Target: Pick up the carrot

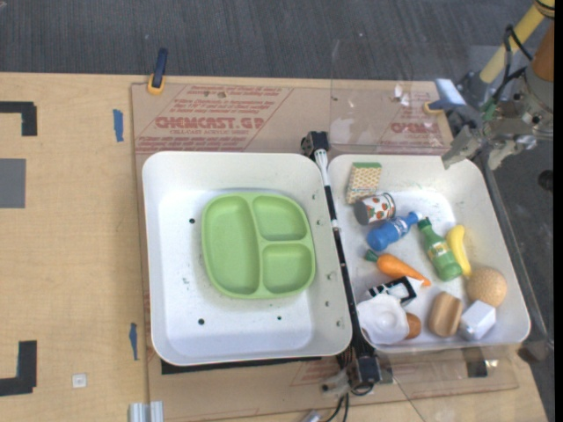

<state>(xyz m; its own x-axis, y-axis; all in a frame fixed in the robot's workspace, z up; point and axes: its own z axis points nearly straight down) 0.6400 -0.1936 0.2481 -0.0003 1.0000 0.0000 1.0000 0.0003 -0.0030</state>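
Gripper (479, 148) sits at the top right, above the far right corner of the right bin (506, 236), well apart from the carrot (400, 268). It holds nothing; can't tell if it's released or clenched.

Carrot lies in the right bin, lower-middle, orange w/ green end pointing left, tilted down to the right. Just above it: blue bottle (390, 232). Right of it: green bottle (437, 250), w/ a banana (456, 246) beside that. Below the carrot: black/white item (393, 290), touching or nearly, and a white cup (383, 321).

Further up the bin: red-spotted can (376, 208) and a tan box (363, 181). Bottom right: bread roll (445, 314), round tan item (486, 286), white block (478, 320).

Left bin (176, 323) holds a green divided plate (258, 244).
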